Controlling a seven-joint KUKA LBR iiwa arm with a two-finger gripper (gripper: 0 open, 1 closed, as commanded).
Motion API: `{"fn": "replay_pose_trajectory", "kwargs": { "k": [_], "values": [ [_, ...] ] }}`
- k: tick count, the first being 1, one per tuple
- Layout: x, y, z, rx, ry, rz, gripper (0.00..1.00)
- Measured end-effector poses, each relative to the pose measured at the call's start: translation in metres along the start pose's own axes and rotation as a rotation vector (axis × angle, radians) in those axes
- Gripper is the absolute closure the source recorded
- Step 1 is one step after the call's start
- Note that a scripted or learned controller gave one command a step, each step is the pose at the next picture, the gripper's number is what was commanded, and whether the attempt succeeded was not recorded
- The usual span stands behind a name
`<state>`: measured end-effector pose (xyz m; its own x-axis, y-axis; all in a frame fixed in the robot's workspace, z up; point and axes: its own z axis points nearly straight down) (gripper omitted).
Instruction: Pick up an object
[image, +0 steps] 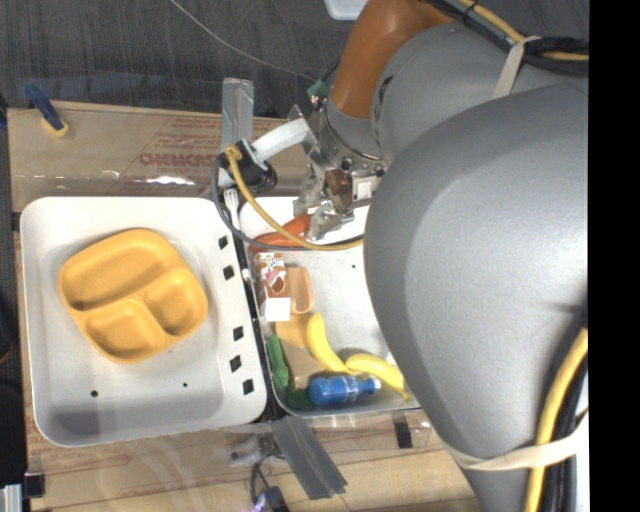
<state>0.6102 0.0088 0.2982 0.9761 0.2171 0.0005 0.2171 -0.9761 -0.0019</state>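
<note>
Your arm (480, 250) is coming in big from the right, grey bulk covering most of the right bin (345, 275), with the orange band (365, 60) up top and the wrist angled down toward the bin's far end. The gripper (325, 215) sits low over that far end, right above something orange (285, 228) that you can barely make out, just a sliver under the metal. Honestly can't tell if the gripper is open or clamped; it's too cluttered there.

Inside the right bin, toward its near end: a banana (325, 345), a blue bottle (338, 389) at the near wall beside the banana, a green thing (277, 365) along the left wall, and a small box (273, 283) further up. The arm hides the bin's whole right side. The left bin (40, 300) next door holds a yellow divided tray (132, 292).
</note>
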Motion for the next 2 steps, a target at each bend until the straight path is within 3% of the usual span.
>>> {"fn": "replay_pose_trajectory", "kwargs": {
  "k": [1,2],
  "values": [
    [-0.025,0.065,-0.050,-0.001,-0.002,-0.112,1.00],
    [-0.088,0.057,0.001,0.002,-0.009,-0.143,1.00]
  ]
}}
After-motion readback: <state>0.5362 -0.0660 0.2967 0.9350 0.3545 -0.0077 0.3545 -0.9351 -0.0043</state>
